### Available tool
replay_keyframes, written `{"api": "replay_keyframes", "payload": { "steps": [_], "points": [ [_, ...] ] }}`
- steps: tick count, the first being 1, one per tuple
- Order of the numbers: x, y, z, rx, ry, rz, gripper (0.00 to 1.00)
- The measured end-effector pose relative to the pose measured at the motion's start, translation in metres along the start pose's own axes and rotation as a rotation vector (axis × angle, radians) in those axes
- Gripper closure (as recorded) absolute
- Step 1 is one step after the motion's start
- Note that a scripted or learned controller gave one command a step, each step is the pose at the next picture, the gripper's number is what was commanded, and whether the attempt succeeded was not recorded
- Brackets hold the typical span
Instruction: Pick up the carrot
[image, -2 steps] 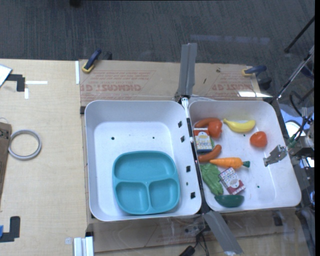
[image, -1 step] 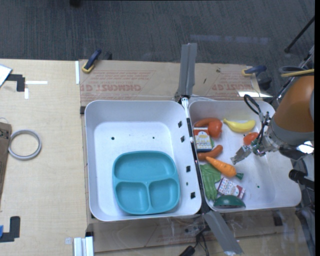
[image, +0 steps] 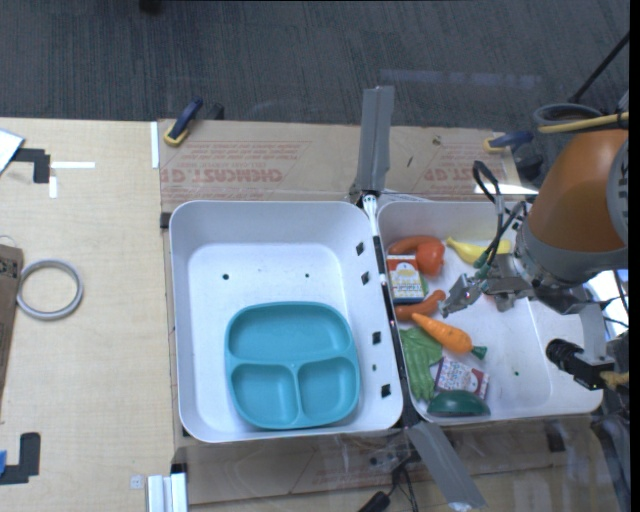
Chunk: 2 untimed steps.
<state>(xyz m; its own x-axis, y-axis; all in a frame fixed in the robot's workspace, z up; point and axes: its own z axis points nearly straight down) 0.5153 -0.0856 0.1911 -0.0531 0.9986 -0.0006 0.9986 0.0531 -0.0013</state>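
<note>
In the right bin (image: 520, 385), nearest the camera, a dark green item (image: 460, 404) and a small printed packet (image: 460, 377) lie by the front wall, with a green leafy piece (image: 420, 352) beside them. Just beyond, the carrot (image: 444, 332) rests on the bin floor, tip pointing toward the divider. The gripper (image: 462, 296) hangs just above and behind it, and whether it is spread or closed cannot be told; nothing is seen in its grasp. The arm appears to be on approach, so the next move calls for lowering squarely over the carrot's body, clear of a red-and-white box (image: 406, 279) and a tomato (image: 425, 252). A banana (image: 468, 250) lies farther back. The left bin (image: 190, 300) holds a teal divided plate (image: 293, 364). Both bins sit on cardboard (image: 270, 160); the pale counter (image: 80, 380) carries a tape roll (image: 46, 289), with dark carpet (image: 300, 50) beyond.
</note>
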Motion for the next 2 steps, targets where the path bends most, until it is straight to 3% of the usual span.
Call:
{"api": "replay_keyframes", "payload": {
  "steps": [1,2],
  "points": [
    [-0.0213,-0.0107,0.0999,0.0,0.001,-0.118,0.0],
    [-0.0218,-0.011,0.0915,0.002,0.001,-0.114,1.0]
  ]
}}
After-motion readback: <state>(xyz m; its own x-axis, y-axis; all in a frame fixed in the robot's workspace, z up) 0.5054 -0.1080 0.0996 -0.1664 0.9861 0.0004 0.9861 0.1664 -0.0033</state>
